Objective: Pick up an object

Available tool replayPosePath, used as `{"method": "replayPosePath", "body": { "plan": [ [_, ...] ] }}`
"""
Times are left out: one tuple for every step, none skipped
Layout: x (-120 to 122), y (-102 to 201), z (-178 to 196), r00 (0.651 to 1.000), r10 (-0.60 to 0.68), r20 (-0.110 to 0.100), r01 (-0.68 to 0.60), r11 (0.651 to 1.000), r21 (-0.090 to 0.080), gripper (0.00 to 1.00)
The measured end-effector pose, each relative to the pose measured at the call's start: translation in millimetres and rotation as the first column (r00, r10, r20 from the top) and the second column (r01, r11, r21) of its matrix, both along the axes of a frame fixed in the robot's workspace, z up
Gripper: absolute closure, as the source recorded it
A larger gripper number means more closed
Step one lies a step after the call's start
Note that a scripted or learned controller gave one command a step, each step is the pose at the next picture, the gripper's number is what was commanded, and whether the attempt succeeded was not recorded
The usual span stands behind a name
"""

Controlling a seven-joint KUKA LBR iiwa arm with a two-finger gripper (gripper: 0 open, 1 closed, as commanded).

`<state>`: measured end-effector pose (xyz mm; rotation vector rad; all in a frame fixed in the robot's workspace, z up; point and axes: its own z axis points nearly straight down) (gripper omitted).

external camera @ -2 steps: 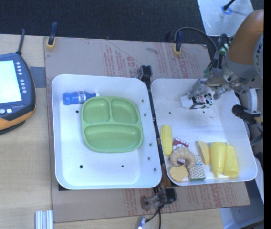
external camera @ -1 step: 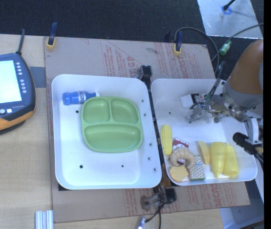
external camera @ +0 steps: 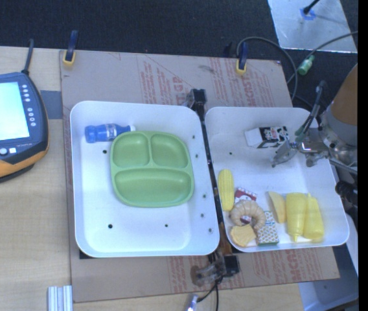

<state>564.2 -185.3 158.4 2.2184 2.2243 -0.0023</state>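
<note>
Gripper (external camera: 287, 153) low over right bin (external camera: 230, 123), jaws apart, nothing between them – judged poised to descend. Small black-and-white packet (external camera: 266, 135) just beside, likeliest target. Toy food clustered at bin's near edge – corn (external camera: 225, 189), doughnut (external camera: 247, 213), yellow pieces (external camera: 304, 216)

Lighting's pretty even and bright from overhead, and the two white bins (external camera: 80, 173) come out a bit washed, close to blown out on their floors. Shadows are short and soft, mostly tucked under the green plate (external camera: 151, 168) and the yellow food pieces (external camera: 304, 216). The tablet screen (external camera: 1, 112) glows pale white. The dark floor (external camera: 138, 8) up top goes nearly black. Overall a little soft and low-res, with fine print unreadable.
</note>
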Motion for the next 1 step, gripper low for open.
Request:
{"method": "replayPosePath", "body": {
  "plan": [
    [85.0, -19.4, -20.7, 1.0, 0.002, -0.001, -0.002, 1.0, 0.002, 0.0]
  ]
}}
